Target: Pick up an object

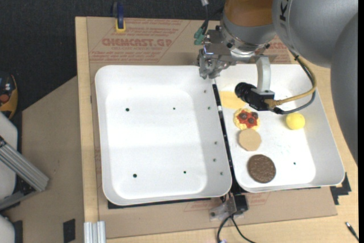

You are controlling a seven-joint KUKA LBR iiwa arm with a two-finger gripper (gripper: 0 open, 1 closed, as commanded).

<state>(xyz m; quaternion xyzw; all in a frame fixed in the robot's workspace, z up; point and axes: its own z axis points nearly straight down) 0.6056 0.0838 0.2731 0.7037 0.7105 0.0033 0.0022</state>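
The right bin [318, 171] holds several small toy foods. A flat pale yellow slice [227, 100] lies by the divider, and a yellow round piece with red spots [246, 118] sits just below it. A tan disc [249, 140] and a dark brown disc [261, 168] come nearer the front. A yellow ball [294, 121] rests to the right. My gripper [235, 71] hangs over the far end of this bin, close to the divider and just above the yellow slice. A black part with a cable [253, 97] under the wrist hides some of the bin floor.
The left bin [111, 139] lies beside the right one, with a black divider strip [222, 122] between them. A cardboard sheet [142, 37] lies under both bins, with a blue and yellow clamp [119, 17] at its far edge. The big grey arm [324, 8] covers the upper right.
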